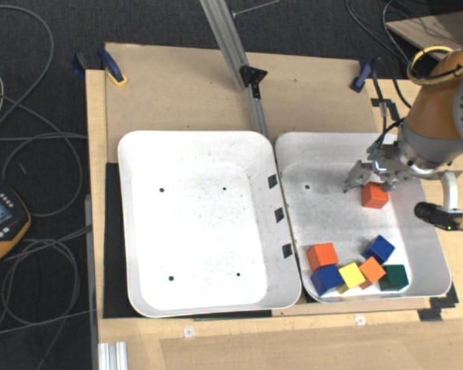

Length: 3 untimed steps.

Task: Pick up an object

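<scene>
An orange-red cube (375,196), the object nearest the end effector, lies in the upper right part of the right white bin. Going from the left: the wooden surface (177,83) carries the left shallow white bin (139,206), which has only small dark dots on its floor. Just beside it is the right shallow white bin (324,160). Near that bin's front edge sits a cluster of blocks: an orange cube (321,254), a blue cube (326,279) touching a yellow cube (351,274), a smaller orange cube (372,268), another blue cube (380,247) and a dark green cube (395,277). Further right, the end effector (374,177) hangs directly above the orange-red cube, its grey fingers (355,179) spread apart, with nothing gripped between them.
</scene>
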Available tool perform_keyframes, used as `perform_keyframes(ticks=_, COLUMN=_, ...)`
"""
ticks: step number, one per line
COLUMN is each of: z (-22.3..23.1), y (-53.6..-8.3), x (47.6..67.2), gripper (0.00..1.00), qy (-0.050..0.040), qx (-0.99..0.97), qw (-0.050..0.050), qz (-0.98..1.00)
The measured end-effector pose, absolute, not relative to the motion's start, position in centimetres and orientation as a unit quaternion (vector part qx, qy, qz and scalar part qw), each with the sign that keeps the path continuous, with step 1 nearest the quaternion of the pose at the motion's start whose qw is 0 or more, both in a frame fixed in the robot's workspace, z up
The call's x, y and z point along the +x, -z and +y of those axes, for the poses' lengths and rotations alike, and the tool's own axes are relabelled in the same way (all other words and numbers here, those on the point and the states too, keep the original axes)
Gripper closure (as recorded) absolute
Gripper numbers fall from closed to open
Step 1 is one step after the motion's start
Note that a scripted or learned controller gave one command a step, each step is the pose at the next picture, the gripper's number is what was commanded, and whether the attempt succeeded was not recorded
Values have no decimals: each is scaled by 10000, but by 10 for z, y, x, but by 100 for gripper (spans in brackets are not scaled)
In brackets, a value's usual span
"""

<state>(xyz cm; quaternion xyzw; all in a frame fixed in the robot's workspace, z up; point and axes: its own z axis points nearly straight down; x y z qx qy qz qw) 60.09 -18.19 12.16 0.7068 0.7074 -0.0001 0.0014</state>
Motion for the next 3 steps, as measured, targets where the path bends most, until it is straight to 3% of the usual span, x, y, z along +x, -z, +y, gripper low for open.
perform_keyframes(ticks=1, z=-186, y=-109, x=606, gripper=0, qy=-17, qx=7072, qw=86, qz=7069)
perform_keyframes(ticks=2, z=-185, y=-123, x=608, gripper=100, qy=-45, qx=7066, qw=116, qz=7075)
perform_keyframes(ticks=3, z=-185, y=-188, x=611, gripper=100, qy=-22, qx=7065, qw=40, qz=7077)
